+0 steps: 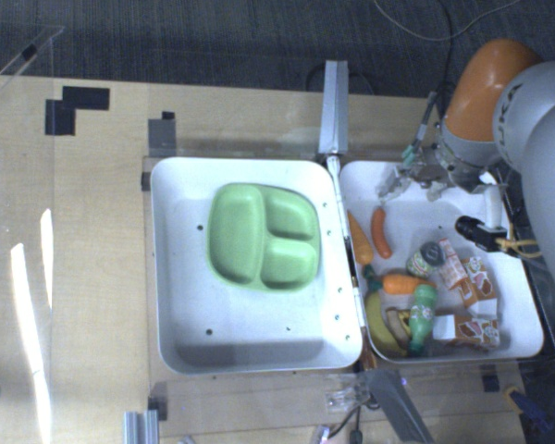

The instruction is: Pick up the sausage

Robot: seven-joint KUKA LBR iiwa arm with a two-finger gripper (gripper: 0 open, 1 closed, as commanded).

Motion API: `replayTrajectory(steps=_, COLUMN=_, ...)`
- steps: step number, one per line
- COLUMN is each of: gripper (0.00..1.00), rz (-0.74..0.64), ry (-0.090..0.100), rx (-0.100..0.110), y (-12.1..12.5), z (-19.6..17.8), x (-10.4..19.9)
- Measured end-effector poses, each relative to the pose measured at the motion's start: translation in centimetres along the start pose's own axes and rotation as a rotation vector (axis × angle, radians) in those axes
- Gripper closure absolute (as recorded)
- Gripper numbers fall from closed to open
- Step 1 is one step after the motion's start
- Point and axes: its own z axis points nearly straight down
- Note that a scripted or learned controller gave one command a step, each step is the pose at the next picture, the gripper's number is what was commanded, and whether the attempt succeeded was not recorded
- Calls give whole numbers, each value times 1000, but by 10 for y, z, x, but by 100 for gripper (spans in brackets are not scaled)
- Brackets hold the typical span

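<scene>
The sausage [380, 232] lies in the right bin [527, 340], near the bin's left wall and just beside a carrot [360, 239]. The tool [425, 176] hangs over the back of that bin with nothing in it (I cannot tell how wide it is set). If it comes down a bit too far left it could grab the carrot instead, or bump the sausage and roll it away.
</scene>
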Motion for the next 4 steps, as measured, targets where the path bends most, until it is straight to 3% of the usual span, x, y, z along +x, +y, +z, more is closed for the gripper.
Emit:
replayTrajectory(steps=1, gripper=0, rz=-32, ry=2, rx=3, y=-14, z=21, x=33)
replayTrajectory(steps=2, gripper=100, rz=-32, ry=3, rx=-6, y=-11, z=8, x=35)
replayTrajectory(steps=3, gripper=0, rz=-32, ry=3, rx=-6, y=-11, z=8, x=34)
replayTrajectory(steps=4, gripper=0, rz=-206, ry=1, rx=1, y=-44, z=20, x=14)
